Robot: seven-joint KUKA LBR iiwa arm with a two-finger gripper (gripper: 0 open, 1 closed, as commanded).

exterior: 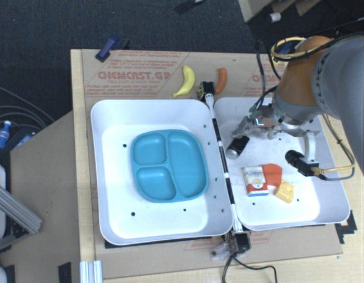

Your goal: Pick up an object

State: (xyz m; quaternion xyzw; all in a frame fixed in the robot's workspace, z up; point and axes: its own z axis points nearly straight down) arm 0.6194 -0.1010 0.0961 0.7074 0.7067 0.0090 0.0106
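Grey and orange-banded, the arm hung over the right bin (323, 208), its pincer (261, 124) of indeterminate opening above a dark cylinder (236, 146) lying near the box (255, 180).

Blue tray (170, 164) crowds left bin (111, 128); rims open.
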